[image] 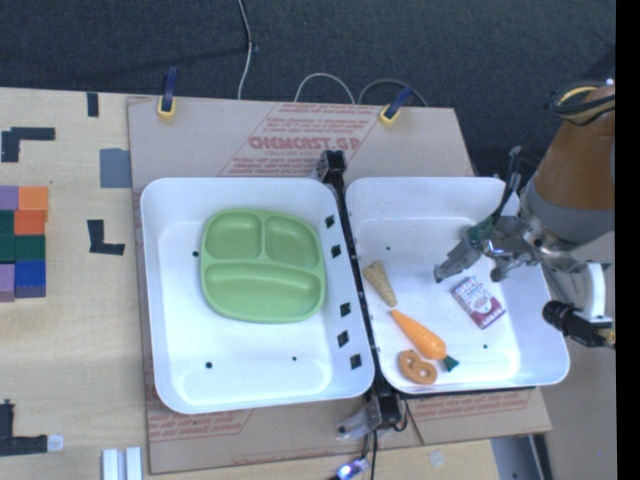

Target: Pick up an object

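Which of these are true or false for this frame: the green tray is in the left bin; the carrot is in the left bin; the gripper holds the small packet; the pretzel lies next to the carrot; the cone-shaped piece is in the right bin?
1. The green tray sits in the left bin. True.
2. The carrot lies in the left bin. False: it is in the right bin.
3. The gripper holds the small packet. False: the packet lies on the bin floor beside it.
4. The pretzel lies right next to the carrot. True.
5. The cone-shaped piece is in the right bin. True.
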`<state>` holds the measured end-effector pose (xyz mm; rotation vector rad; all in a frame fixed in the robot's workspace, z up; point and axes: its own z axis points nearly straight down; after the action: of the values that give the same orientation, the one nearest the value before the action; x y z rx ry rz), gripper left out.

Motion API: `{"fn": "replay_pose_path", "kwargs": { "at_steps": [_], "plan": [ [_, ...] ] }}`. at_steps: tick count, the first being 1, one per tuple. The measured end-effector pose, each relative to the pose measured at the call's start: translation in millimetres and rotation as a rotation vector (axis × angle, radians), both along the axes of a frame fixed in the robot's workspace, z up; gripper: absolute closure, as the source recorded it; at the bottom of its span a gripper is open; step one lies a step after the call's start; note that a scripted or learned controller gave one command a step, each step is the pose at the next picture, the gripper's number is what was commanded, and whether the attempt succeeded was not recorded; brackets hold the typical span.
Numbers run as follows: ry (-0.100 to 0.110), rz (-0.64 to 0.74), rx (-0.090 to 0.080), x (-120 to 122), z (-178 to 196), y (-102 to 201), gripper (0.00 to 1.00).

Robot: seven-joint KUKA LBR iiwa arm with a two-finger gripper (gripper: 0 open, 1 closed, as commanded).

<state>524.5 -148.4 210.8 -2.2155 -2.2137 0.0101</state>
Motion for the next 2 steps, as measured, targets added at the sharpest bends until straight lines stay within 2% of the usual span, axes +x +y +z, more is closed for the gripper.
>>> {"fn": "replay_pose_path", "kwargs": {
  "at_steps": [1,2],
  "plan": [
    [-0.009,0.002,-0.002,2,4,0,0.0],
    [-0.003,0.001,-0.001,-1,-59,-5,0.0]
  ]
}}
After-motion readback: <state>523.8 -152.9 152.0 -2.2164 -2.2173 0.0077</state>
